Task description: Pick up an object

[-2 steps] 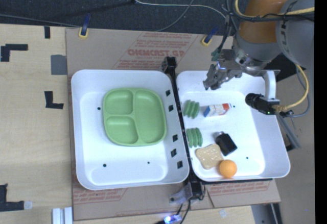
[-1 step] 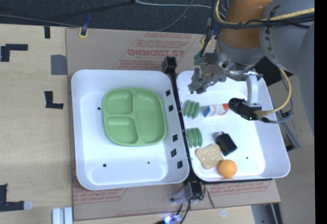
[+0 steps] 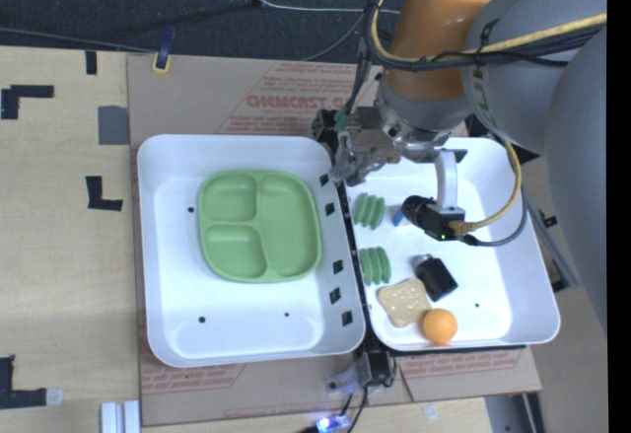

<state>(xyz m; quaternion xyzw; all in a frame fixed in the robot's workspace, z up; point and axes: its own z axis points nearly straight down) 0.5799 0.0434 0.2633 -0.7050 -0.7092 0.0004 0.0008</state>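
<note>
Take the upper green ridged piece (image 3: 370, 210) as your reference; every position below is given from it.

The gripper (image 3: 347, 161) sits just above that piece and slightly to its left, over the top of the divider where the two bins meet. Its fingers are buried in dark hardware beneath the wrist, and you cannot tell from this view how far apart they stand. Nothing is seen between them, so treat it as carrying nothing.

The reference piece lies in the right bin (image 3: 523, 318), close against the divider wall. Its long axis runs roughly up and down the view, with a slight tilt. A second green ridged piece (image 3: 376, 265) lies directly below it, on about the same line and clearly apart from it. Further below and to the right lie a beige cracker-like piece (image 3: 403, 301), a small black block (image 3: 435, 275) and an orange ball (image 3: 440, 325). A small blue item (image 3: 398, 217) sits just to the right of the reference piece; it is too small to identify.

Well to the left of the reference piece, in the left bin (image 3: 158, 253), rests a green divided plate (image 3: 260, 225).

Judgement: the reference piece is the nearest candidate. The coming move is a short shift down and right, then a descent. Its closeness to the divider wall may crowd one finger.
</note>
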